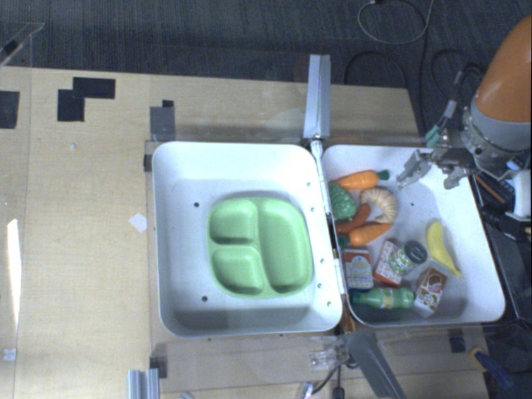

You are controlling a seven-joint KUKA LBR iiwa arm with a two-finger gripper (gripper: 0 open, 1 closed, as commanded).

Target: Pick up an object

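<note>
left bin point(174, 223): contains a green divided plate point(259, 244), centred on the bin floor. right bin point(490, 281): adjoins the left bin along a shared wall. the toy food sits in the half of the right bin nearest that wall: a carrot point(360, 179) at the far end, a broccoli piece point(341, 200) and a shrimp point(379, 202) just below it, small cartons point(394, 263) and a green bottle point(384, 298) at the near end. a banana point(441, 247) lies apart, toward the right bin's outer wall. gripper point(432, 166): above the right bin's far edge, nothing visible between the fingers; finger spread cannot be determined.
</note>
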